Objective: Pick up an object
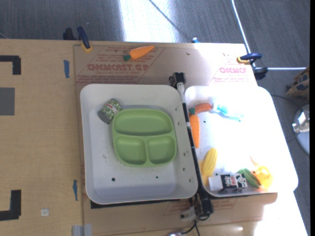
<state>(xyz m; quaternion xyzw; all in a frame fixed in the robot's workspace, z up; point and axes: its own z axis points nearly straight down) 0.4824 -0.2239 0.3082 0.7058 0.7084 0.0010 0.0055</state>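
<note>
**Two white bins on the bench, toys in both**

The left bin point(93, 146) holds a green divided plate point(144, 136) at its centre, with a small grey-green can point(110, 110) touching the plate's upper-left edge. In the right bin point(275, 132), an orange carrot point(195, 130) lies along the left wall, a yellow corn cob point(209, 162) below it. Small toys, washed out by glare and hard to identify, crowd the lower edge. Another carrot point(140, 52) lies on the bench beyond the bins.

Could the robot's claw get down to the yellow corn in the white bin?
Probably yes. The yellow corn lies in the right bin with nothing on top of it, slightly apart from the orange carrot and the small white box, so the way down looks free.
</note>
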